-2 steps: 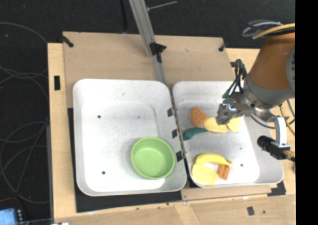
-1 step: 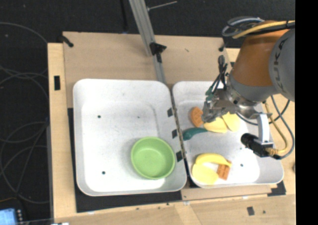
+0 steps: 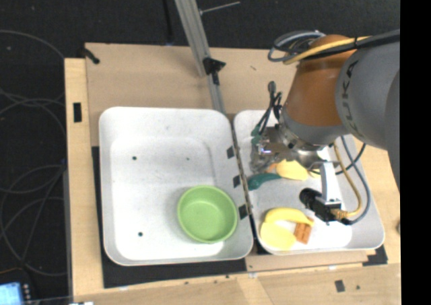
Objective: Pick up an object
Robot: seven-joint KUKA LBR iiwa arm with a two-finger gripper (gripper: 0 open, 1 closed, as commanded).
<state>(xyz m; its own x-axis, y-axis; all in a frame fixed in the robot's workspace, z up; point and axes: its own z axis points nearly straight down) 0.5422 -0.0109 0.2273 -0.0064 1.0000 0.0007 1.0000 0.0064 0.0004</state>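
Observation:
My gripper (image 3: 264, 154) hangs low over the left part of the right bin (image 3: 367, 233), under the grey and orange wrist. Just below it lies a teal object (image 3: 261, 180). A yellow object (image 3: 292, 170) sits right of the gripper, partly hidden by the arm. A larger pale yellow object (image 3: 280, 227) rests at the bin's front, and a small orange piece (image 3: 302, 231) lies against it. I cannot make out anything held in the gripper.
A green bowl (image 3: 207, 213) sits in the front right corner of the left bin (image 3: 135, 142). A metal pole (image 3: 195, 34) slants up behind the bins. Black cables and a connector (image 3: 316, 202) hang from the arm over the right bin.

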